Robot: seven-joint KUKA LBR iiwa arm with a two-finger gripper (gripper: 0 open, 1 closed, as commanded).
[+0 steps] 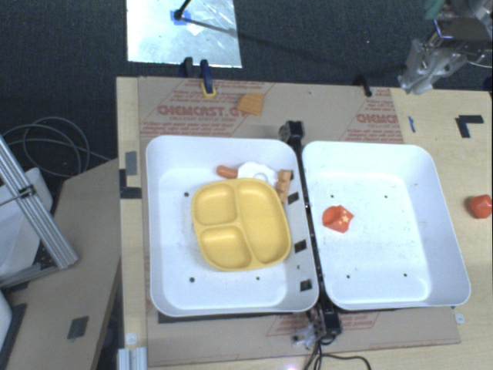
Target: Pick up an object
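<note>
A small red-orange object (337, 218) lies in the right bin (431, 176), near its left wall. In the left bin (166, 206) rests a yellow three-compartment tray (240, 224). Behind the tray sit an orange sausage-like piece (227, 172), a white cup-like piece (257, 173) and a small tan block (284, 182). My gripper (422, 69) hovers at the upper right, beyond the far edge of the bench and well away from both bins. Nothing shows between its fingers.
A tan flat piece (251, 102) lies on the cardboard behind the left bin. Another red object (480, 206) sits on the bench right of the right bin. A blue-yellow clamp (206, 79) holds the far edge. A metal sheet (183, 21) lies on the floor beyond.
</note>
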